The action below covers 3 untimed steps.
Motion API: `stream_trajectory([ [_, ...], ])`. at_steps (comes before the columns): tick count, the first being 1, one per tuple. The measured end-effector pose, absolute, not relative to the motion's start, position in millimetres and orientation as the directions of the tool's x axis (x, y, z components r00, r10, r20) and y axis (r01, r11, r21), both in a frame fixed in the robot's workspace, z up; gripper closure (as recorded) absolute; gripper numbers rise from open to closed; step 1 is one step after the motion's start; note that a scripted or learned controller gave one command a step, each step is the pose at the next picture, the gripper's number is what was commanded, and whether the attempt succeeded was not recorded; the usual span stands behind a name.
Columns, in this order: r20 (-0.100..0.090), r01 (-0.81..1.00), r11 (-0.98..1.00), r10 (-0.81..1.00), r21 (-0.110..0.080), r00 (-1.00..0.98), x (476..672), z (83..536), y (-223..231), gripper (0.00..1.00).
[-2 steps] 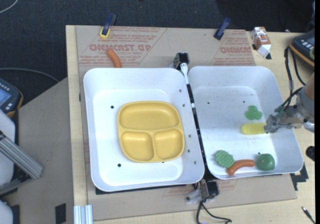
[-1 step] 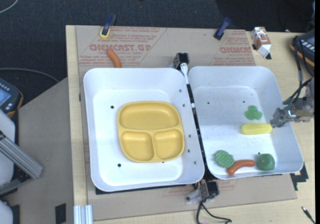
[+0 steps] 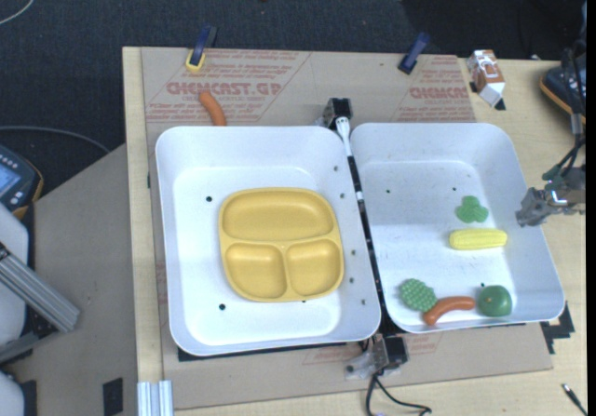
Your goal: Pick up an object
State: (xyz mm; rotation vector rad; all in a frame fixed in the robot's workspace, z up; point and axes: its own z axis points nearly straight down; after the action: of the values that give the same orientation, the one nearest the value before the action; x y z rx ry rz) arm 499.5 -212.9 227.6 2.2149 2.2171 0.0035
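While the left bin [image 3: 177,247] is carrying a yellow divided plate [image 3: 279,244], the right bin [image 3: 419,149] is holding the small toy foods: a green broccoli piece [image 3: 472,210] is lying near the right wall, a yellow corn cob [image 3: 478,239] is sitting just below it, and a bumpy green vegetable [image 3: 417,293], an orange sausage [image 3: 447,309] and a round green ball [image 3: 494,301] are clustering along the near edge. The gripper [image 3: 538,205] is hanging at the right bin's right rim, apart from every piece; I cannot tell whether the jaws are standing apart or together. Another orange sausage [image 3: 213,108] is lying on the surface behind the left bin.
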Motion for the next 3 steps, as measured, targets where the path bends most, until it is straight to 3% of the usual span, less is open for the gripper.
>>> stream_trajectory([
  [3,0.003,1.000,0.006,1.000,-0.003,-0.006,507.5,214.2,-60.3,1.00],
])
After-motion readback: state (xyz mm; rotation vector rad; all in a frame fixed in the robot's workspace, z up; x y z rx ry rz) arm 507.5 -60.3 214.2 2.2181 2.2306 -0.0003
